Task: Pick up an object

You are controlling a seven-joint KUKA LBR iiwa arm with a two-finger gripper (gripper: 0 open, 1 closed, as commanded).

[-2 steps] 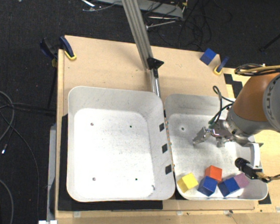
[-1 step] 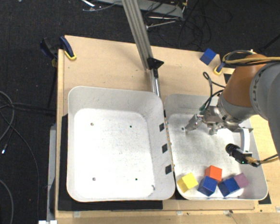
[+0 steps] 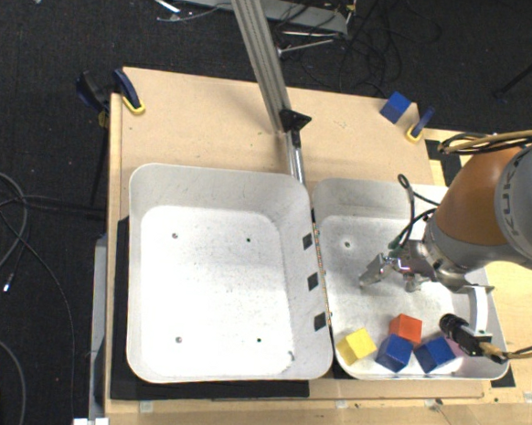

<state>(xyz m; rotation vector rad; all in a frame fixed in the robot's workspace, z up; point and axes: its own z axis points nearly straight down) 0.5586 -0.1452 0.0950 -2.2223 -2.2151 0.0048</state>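
Two white bins [image 3: 222, 194] sit on a tan bench [image 3: 209, 125] over dark carpet [image 3: 50, 43]; the gripper [image 3: 392, 270] hangs spread, holding nothing.

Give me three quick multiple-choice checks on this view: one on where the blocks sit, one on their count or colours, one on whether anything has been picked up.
1. Where are the blocks grouped?
A. Left bin, centre
B. Right bin, near edge
C. On the bare bench between the bins

2. How many blue blocks lie in the right bin?
A. None
B. Two
C. Four

3. What is the state of the orange block?
A. Resting in the bin
B. Lifted above the bin
C. Lying in the left bin

Answers:
1 B: the yellow block, orange block and two blue blocks cluster along the near edge of the right bin.
2 B: two blue blocks lie there side by side; a third sits on the bench.
3 A: it rests in the bin, apart from the gripper.
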